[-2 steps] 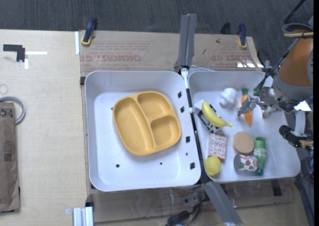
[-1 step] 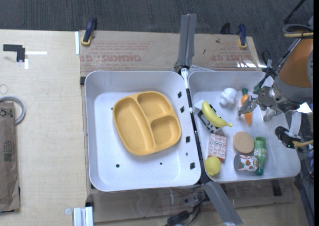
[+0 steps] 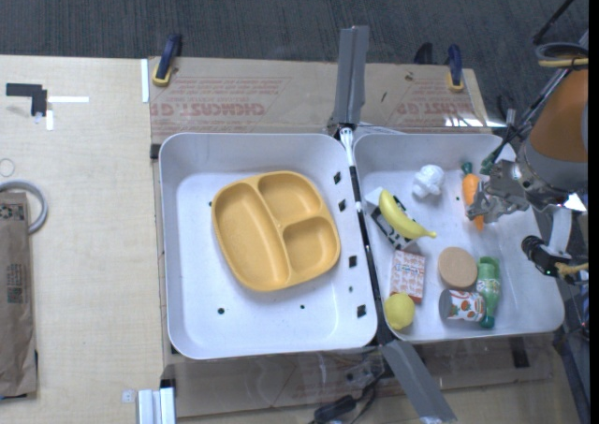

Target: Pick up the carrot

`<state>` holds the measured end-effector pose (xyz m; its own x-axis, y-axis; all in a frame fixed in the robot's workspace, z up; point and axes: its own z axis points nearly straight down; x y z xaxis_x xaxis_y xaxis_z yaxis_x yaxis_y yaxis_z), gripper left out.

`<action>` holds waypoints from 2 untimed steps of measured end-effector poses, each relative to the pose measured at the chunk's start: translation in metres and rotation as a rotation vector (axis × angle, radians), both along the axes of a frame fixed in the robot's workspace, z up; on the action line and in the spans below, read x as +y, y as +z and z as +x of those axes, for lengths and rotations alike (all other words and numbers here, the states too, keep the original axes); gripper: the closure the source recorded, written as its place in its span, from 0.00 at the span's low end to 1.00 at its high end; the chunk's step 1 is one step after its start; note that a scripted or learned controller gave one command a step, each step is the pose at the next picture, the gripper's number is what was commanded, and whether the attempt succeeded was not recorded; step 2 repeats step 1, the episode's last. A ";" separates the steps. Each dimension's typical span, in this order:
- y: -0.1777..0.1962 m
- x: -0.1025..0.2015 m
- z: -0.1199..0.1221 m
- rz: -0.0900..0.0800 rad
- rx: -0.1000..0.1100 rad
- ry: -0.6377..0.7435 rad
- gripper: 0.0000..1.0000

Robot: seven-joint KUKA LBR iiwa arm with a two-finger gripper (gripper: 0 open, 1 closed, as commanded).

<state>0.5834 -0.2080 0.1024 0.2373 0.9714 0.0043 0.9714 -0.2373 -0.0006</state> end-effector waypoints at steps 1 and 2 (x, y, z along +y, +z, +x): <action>0.101 0.021 0.051 -0.001 0.026 -0.095 1.00; 0.101 0.021 0.051 -0.001 0.026 -0.095 1.00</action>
